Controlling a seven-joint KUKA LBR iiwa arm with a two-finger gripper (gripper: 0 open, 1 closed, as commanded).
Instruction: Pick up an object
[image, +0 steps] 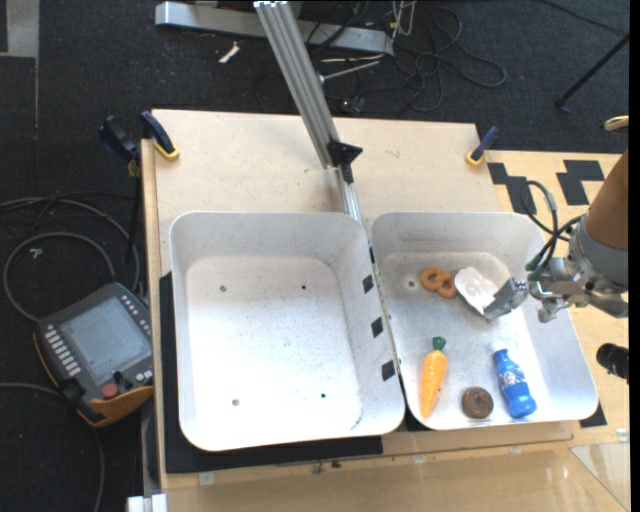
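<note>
The right bin (560, 350) holds several objects. A brown pretzel (437, 280) lies near its back, and beside it to the right is a white crumpled object (476, 286). An orange carrot with a green top (432, 378), a brown round piece (478, 402) and a blue bottle (513, 383) lie along the front. My gripper (524, 302) hangs over the bin's right half, just right of the white object. It is open, with nothing between its fingers. The left fingertip (497, 305) is at the white object's right edge.
The left bin (190, 300) stands beside the right one, on the wooden bench. A slanted metal rail (305, 85) runs from the back down to the bins' shared edge. A teach pendant (95, 345) lies off the bench at the left.
</note>
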